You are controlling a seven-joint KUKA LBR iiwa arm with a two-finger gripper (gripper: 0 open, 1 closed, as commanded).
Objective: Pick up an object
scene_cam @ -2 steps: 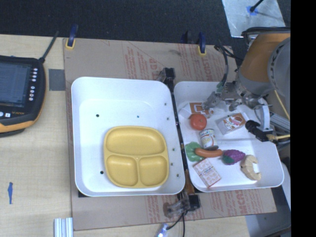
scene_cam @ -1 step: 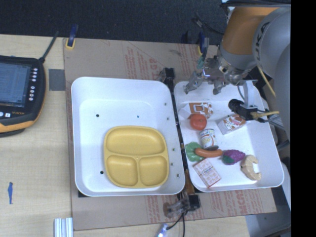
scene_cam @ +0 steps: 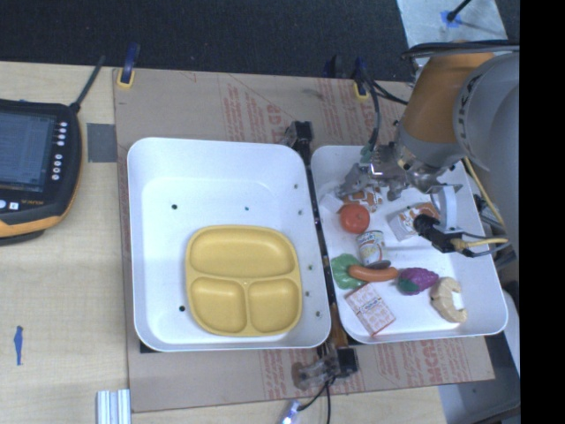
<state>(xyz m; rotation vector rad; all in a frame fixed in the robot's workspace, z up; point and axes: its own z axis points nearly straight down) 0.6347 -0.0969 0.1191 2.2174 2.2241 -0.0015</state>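
The right bin point(scene_cam: 477, 321) holds several small items. A red tomato point(scene_cam: 355, 218) lies near its left wall, with a small can point(scene_cam: 371, 246) just below it. Further toward the front are an orange sausage point(scene_cam: 372, 273), a green piece point(scene_cam: 342, 268), a purple piece point(scene_cam: 418, 279), a bread roll point(scene_cam: 448, 299) and a red-and-white packet point(scene_cam: 369, 307). A white packet point(scene_cam: 404, 223) lies right of the tomato. My gripper point(scene_cam: 368, 186) hangs over the bin's far left part, just above the tomato, and nothing is visibly held in it.
The left bin point(scene_cam: 159, 175) contains a yellow divided tray point(scene_cam: 244, 279). A tablet with an orange rim point(scene_cam: 35, 166) lies on the bench at far left. The arm point(scene_cam: 459, 104) comes in from the right over the right bin's far edge.
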